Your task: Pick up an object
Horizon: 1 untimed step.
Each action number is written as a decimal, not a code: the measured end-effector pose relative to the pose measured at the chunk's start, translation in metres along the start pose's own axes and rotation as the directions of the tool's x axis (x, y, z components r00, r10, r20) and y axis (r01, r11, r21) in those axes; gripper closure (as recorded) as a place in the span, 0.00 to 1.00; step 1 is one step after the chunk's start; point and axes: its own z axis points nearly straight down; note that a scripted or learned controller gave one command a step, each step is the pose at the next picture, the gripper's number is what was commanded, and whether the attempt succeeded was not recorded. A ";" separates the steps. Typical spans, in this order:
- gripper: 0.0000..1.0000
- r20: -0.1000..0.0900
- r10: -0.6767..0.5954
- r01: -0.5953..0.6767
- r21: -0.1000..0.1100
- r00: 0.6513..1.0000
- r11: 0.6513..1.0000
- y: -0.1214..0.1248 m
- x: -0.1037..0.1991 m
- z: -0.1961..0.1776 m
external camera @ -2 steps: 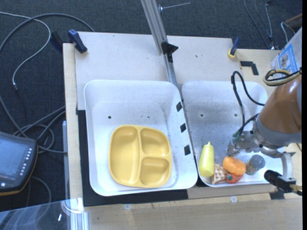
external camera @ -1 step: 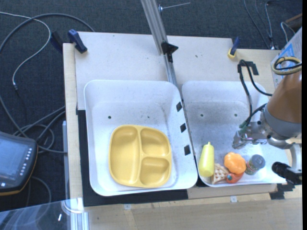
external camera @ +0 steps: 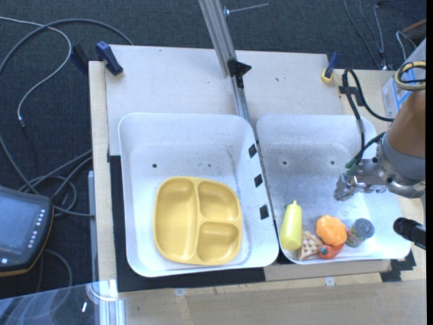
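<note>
Found closest to the lens a row of small things along the front wall of the right bin (external camera: 298,131): a yellow bottle (external camera: 291,226), upright or nearly so; just right of the bottle a pale checked piece (external camera: 309,244), touching a small red item (external camera: 327,252); further right of the bottle an orange round fruit (external camera: 331,229) and then a grey jar (external camera: 361,230). Saw the tool (external camera: 344,187) up and right of the bottle, above bare bin floor, holding nothing visible. Could not tell whether it stood wide or narrow, being blurred and seen from behind. Noted the yellow divided plate (external camera: 197,220) well left of the bottle, in the left bin (external camera: 179,131).

Judged the crowding as the main risk: might pinch two things at once, or push the fruit so that it rolls off against the jar. Judged the bin wall also a danger, leaving little room on that side for a clean closing. Feared a tip-over of the bottle from a side touch.

Could not name the checked piece or the red item for certain. Saw the arm (external camera: 409,141) cut off right of the jar.
</note>
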 end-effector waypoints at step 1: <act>1.00 0.001 0.000 0.000 -0.001 1.000 1.000 0.002 0.000 -0.052</act>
